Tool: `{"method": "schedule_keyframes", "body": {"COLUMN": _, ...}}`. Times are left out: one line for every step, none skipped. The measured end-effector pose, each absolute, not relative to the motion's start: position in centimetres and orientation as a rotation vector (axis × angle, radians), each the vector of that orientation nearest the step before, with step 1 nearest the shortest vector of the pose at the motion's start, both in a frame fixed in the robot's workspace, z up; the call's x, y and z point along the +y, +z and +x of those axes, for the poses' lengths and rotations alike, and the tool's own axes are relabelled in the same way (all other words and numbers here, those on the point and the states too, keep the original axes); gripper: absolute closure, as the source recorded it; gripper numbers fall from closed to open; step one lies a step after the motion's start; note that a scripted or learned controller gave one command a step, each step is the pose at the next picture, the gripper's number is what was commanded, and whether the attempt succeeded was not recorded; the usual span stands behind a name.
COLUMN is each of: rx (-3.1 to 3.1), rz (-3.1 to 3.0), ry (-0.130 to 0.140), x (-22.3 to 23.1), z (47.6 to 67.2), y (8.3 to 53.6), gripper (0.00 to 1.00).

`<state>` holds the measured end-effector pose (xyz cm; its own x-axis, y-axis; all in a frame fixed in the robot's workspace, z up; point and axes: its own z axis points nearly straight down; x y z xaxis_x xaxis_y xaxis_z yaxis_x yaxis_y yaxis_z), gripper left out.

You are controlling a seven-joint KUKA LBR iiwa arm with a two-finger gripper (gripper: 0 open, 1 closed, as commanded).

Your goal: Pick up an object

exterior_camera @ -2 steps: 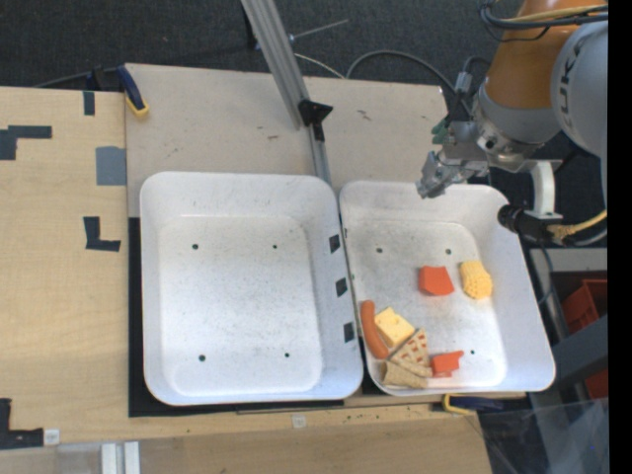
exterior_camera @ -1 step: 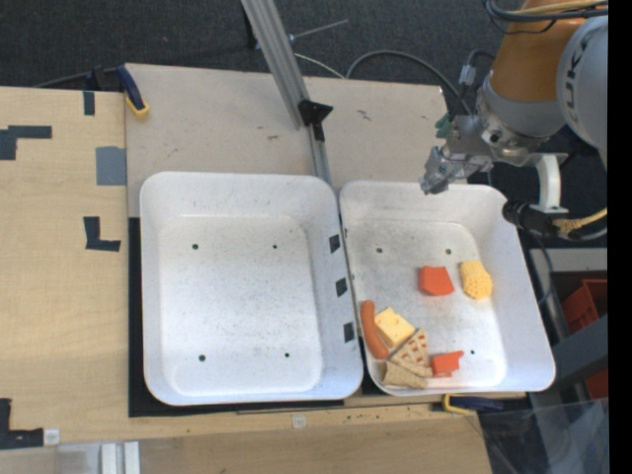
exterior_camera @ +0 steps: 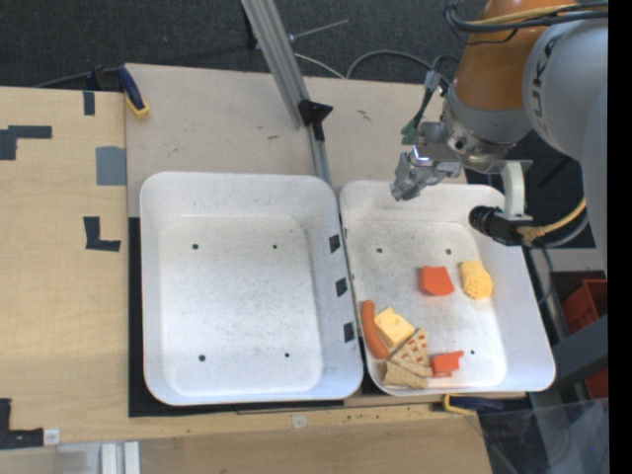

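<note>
Jaws state: cannot tell; gripper (exterior_camera: 407, 188) hangs over far rim of right bin (exterior_camera: 523, 363). Inside that bin: orange block (exterior_camera: 435, 280) mid-floor, yellow corn (exterior_camera: 476, 278) just right of it. Cheese wedge (exterior_camera: 393, 325), carrot (exterior_camera: 372, 328), small red piece (exterior_camera: 446, 362) at near edge.

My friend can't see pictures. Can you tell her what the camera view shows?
A grey-and-orange robot arm holds its gripper above the right bin's far edge. Toy food, including an orange block and yellow corn, lies in it.
</note>
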<state>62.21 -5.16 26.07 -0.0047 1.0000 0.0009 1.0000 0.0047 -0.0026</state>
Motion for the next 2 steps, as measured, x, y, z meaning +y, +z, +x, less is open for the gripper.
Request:
{"method": "schedule_keyframes", "body": {"rx": -2.226, "rz": -2.213, "ry": 0.001, "x": 0.3, "z": 61.8, "y": 25.8, "gripper": 1.00}}
{"method": "schedule_keyframes", "body": {"rx": -2.225, "rz": -2.212, "ry": 0.005, "x": 5.0, "z": 59.6, "y": 24.1, "gripper": 1.00}}
